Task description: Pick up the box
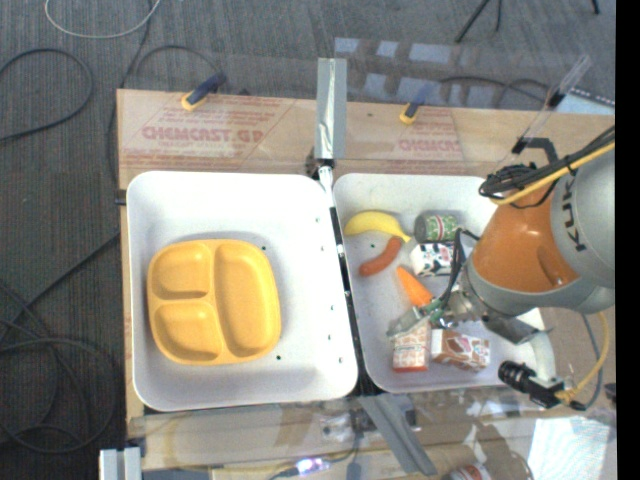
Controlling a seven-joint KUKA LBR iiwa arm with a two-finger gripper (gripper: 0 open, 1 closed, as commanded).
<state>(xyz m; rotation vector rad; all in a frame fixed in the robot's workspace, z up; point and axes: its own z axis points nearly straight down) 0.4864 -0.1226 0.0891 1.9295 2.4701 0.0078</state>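
So the arm was hanging over the right bin (352, 363), gripper (440, 311) low among the clutter near the carrot (413, 286). Honestly couldn't tell whether it was open or had anything in it. The box (410, 350), a small red and white one, sat by the bin's front edge, right beside another packet (464, 349). Looked like the approach step to me; next it needed to line up over that box and drop.

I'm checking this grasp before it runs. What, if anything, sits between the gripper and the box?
Nothing visible. The gripper hangs just above the box in the right bin. The carrot lies close behind and a second box sits right beside it.
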